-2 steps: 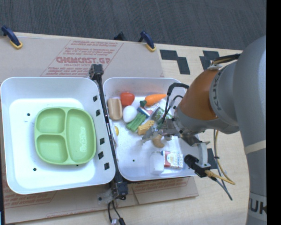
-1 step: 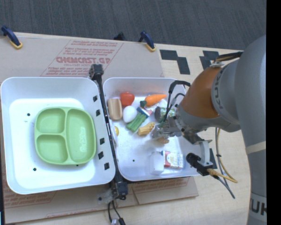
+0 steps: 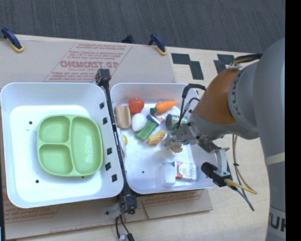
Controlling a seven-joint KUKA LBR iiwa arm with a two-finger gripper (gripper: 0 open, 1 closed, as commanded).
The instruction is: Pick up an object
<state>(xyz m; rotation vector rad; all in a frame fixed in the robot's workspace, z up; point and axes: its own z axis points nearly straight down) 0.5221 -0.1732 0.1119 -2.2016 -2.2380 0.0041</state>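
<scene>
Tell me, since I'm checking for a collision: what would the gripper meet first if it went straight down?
Probably the small tan object directly under the gripper, on the right bin floor; depth is unclear from above.

Gripper (image 3: pixel 174 137) in the right bin (image 3: pixel 140 177); food toys (image 3: pixel 140 118) just to its left, carton (image 3: pixel 184 170) below, tray (image 3: pixel 70 145) far left in the left bin (image 3: pixel 15 179).

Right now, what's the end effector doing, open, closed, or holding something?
End effector: low in the right bin among the toy food; open, closed or holding something cannot be told from this angle.
</scene>
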